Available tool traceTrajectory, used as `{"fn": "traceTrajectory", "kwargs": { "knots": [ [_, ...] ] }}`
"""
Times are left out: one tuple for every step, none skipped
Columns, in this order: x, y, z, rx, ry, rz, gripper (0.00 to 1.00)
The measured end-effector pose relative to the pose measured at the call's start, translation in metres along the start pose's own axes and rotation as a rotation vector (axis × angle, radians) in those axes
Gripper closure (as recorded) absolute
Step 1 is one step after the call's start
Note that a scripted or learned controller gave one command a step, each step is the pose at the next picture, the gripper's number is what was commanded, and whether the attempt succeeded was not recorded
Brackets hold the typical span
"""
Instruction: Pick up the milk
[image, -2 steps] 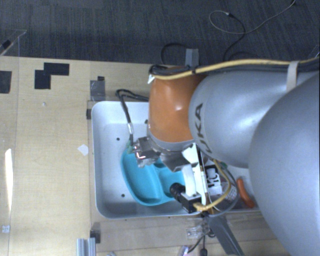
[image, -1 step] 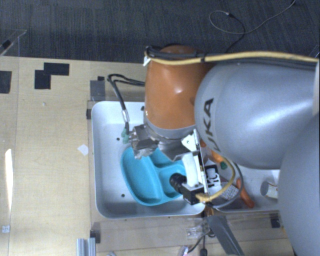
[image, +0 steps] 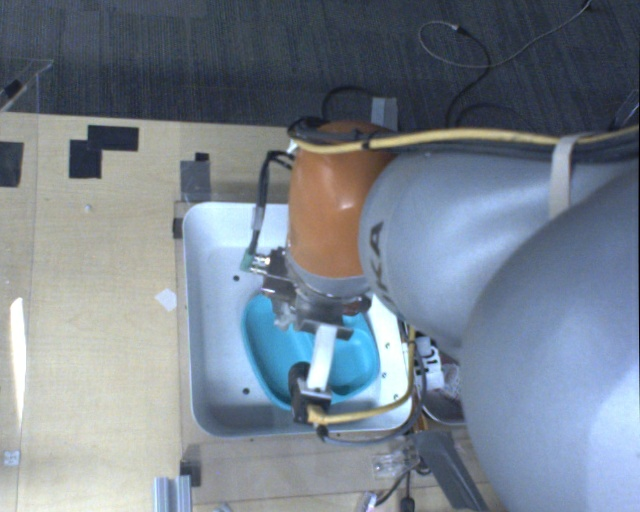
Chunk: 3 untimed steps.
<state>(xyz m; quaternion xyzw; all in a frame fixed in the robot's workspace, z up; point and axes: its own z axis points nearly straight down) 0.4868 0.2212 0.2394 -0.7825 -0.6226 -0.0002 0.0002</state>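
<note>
My arm reaches in from the right and hangs over the left white bin (image: 215, 300), covering most of it. The orange band and wrist stand straight above the bin's middle, and my gripper (image: 312, 322) points down under the wrist, right over a light blue curved thing (image: 262, 348) that lies on the bin floor. The wrist hides whatever sits between gripper and blue thing. A small white piece with dark marks (image: 432, 362) peeks out at the arm's edge to the right; I cannot tell what it is.
The bin's left and far floor shows bare white. A wooden bench top (image: 90, 330) stretches to the left, with black markers at its far edge. The grey arm body blocks the right side of the scene.
</note>
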Motion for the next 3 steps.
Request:
{"fn": "traceTrajectory", "kwargs": {
  "knots": [
    [-0.013, 0.004, -0.035, -0.003, 0.002, 0.151, 1.0],
    [-0.057, 0.014, -0.105, -0.005, 0.003, 0.266, 1.0],
    [-0.055, 0.022, -0.164, -0.006, 0.004, 0.319, 1.0]
  ]
}}
